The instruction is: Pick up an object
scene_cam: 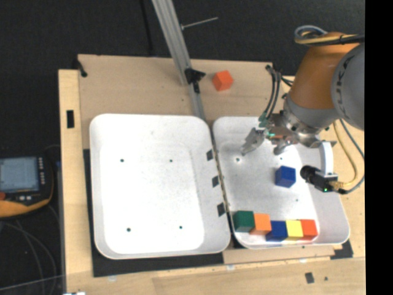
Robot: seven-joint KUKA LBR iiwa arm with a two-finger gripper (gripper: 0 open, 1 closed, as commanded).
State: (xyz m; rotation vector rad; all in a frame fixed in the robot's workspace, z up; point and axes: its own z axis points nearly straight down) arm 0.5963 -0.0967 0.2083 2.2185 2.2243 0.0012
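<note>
Camera view: pincer above right bin

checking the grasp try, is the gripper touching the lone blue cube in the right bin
Apart. The camera view shows bare white bin floor between the gripper and the blue cube, which sits below and right of it.

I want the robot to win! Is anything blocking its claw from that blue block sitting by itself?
Nothing visible does. The gripper hovers in the right bin, and bare white floor lies between it and the lone blue block.
</note>
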